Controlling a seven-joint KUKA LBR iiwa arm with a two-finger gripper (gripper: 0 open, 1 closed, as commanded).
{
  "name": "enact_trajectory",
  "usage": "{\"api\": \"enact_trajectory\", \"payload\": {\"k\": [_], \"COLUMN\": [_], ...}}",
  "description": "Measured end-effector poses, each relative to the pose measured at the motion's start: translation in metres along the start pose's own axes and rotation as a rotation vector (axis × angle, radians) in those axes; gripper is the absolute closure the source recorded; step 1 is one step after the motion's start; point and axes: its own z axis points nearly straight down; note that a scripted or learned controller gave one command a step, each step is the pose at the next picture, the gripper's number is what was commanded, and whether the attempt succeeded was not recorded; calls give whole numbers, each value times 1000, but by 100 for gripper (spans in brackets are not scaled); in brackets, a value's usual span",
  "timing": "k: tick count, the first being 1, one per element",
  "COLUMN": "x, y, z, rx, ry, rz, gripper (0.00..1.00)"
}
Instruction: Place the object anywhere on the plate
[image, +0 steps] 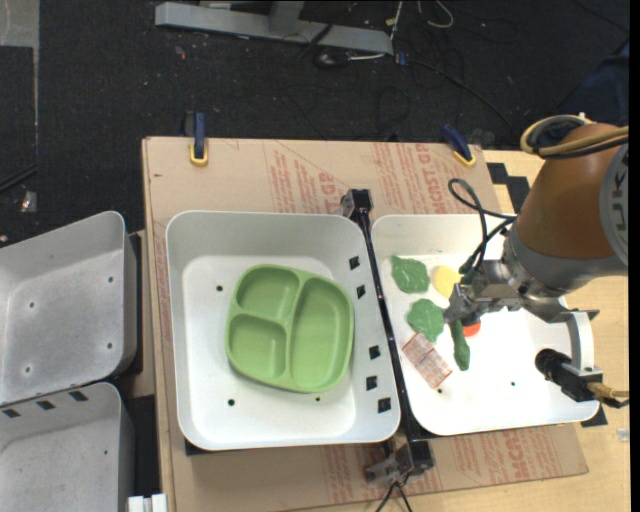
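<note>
Claw (468, 312) low over right bin (520, 400), green long toy (461, 352) directly beneath; grip state unclear. Green plate (290, 328) in left bin.

Two white bins (190, 300), one green plate (290, 328), about six small objects (428, 318).

The desk (300, 165) is a flat brown board with red print, lying over dark speckled floor (100, 80). Two shallow white bins rest directly on it, touching side by side: the left bin (190, 300) and the right bin (520, 410), parted by a black strip (378, 300). At the far edge two clamps grip the board, one at the left (199, 140) and one at the right (459, 145).
</note>
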Motion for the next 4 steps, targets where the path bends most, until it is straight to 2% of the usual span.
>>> {"api": "enact_trajectory", "payload": {"k": [1, 2, 3, 4], "x": [54, 109, 159, 191], "y": [-10, -16, -11, -11], "z": [-8, 1, 5, -4], "rx": [0, 1, -1, -1], "ry": [0, 0, -1, -1], "rz": [-2, -2, -1, 0], "gripper": [100, 100, 100, 100]}}
